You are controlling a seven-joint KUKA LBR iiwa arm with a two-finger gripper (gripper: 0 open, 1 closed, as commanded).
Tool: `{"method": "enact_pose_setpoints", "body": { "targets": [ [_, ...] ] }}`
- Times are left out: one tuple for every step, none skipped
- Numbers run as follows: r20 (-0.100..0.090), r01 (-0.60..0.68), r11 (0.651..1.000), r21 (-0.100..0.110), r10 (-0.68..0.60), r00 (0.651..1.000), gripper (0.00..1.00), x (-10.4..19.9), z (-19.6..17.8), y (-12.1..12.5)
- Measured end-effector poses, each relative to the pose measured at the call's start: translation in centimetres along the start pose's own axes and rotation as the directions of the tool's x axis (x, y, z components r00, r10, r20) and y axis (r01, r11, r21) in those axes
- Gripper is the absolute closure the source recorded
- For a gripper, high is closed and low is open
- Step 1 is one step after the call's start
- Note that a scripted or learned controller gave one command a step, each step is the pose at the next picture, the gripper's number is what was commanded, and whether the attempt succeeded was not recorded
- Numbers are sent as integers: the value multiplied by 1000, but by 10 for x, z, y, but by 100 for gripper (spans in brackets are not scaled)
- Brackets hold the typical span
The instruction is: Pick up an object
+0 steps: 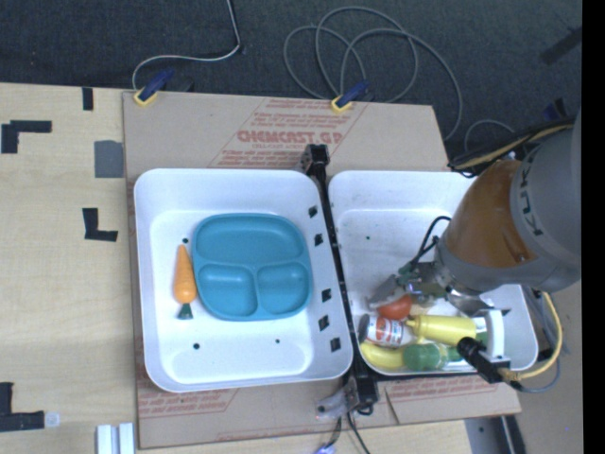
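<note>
**Arm low over the right bin, cluttered corner below**

Starting at the left: the pale wooden surface (57, 282) carries a sheet of brown printed cardboard (284, 135), and on that sit the two shallow white plastic bins. In the left white bin (156, 348) lies a small orange carrot-shaped toy (183, 277), lengthwise along the left side, its dark tip toward the near wall. Just beside it, to the right, a teal three-compartment plastic plate (252, 265) fills the middle of that bin.

Across the black divider now, and the right white bin (378, 197) is where the action is. The pile sits in its near corner: a small red-and-white labelled can (387, 331) on its side, a red rounded toy (398, 306) just above it, a yellow squeeze bottle (444, 328) lying across, a yellow banana-shaped toy (378, 356) against the near wall and a green rounded piece (425, 356) next to it (all packed close, touching or nearly so).

The grey arm with its orange band (492, 220) comes in from the right, and the end effector (423, 287) is down right above that pile, beside the red toy. Whether it is open, closed or gripping anything, I cannot tell.
</note>
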State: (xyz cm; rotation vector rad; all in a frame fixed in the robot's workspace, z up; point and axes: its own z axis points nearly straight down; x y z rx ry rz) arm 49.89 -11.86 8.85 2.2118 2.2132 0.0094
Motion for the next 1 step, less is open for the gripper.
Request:
{"method": "enact_pose_setpoints", "body": {
  "targets": [
    [-3,1,1000,1,-1,1000,100,1,-10,1]
  ]
}}
